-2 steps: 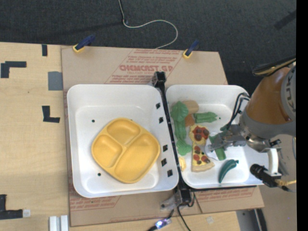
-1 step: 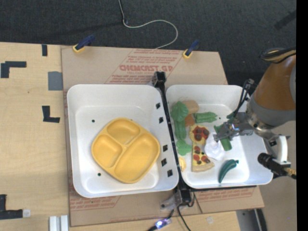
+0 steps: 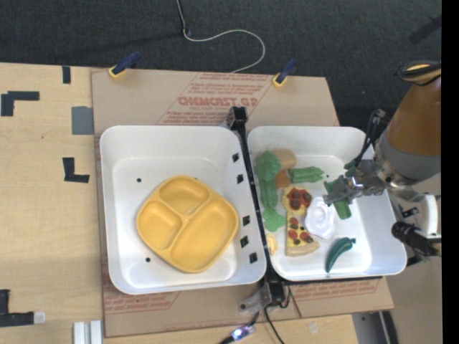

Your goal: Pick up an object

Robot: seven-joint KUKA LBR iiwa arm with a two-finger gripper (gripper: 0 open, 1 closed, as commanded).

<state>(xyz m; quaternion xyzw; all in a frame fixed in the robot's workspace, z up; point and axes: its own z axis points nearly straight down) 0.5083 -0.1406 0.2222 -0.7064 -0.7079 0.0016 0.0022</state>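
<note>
Bench: we've got a light wooden top with a few dark grey and black marks on its left part, and a sheet of brown cardboard with red print lying on it under both bins.
Clamps: two small ones with yellow and blue on them, one at the cardboard's far left corner, the other at its far right.
Floor: dark carpet past the bench, with a thin white cable looping over it down to the cardboard.
Left bin: white, holding a yellow divided plate that sits flat near the middle.
Right bin: white, with the toy food piled toward its left side. We see a pizza slice, some green leafy pieces, a brownish lump, something white, and a green pepper near the front wall.
Arm: grey with the orange band, coming in from the right over the right bin.
Gripper: low over the right bin, just right of the pizza slice and touching or overlapping a green piece there. We can't tell how its grip stands, or whether it has anything.
</note>
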